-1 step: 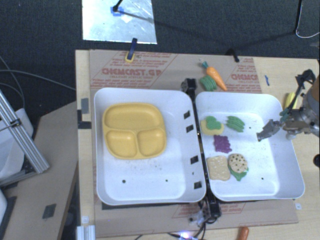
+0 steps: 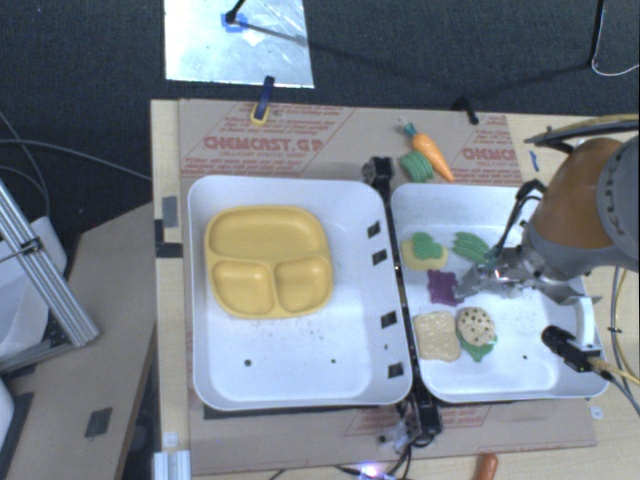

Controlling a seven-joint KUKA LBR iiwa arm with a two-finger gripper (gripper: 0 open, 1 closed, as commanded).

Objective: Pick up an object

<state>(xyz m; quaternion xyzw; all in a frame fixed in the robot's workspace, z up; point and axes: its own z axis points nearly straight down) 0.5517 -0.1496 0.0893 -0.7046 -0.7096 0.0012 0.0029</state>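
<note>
We have the gripper (image 2: 478, 276) low in the right bin (image 2: 520, 373), its tip beside the purple piece (image 2: 441, 287), which lies just to its left. We cannot tell its state: the tip is a blurred grey tangle. We judge the purple piece the likely target, since the tip sits nearest it and the arm (image 2: 580, 213) leans in from the right to reach it.

4 other toys crowd the tip. Ahead-left of it lies a yellow-green piece (image 2: 424, 251), just above it a green piece (image 2: 470, 244), below it a cookie (image 2: 475, 330), and below-left a tan slice (image 2: 436, 334). They lie close together, so we think a closing grasp could nudge a neighbour.

Far left, in the other bin (image 2: 220, 368), rests a yellow tray (image 2: 268, 260), well apart. Beyond the bins, up-left of the tip, a carrot (image 2: 432, 151) lies on the board.
</note>
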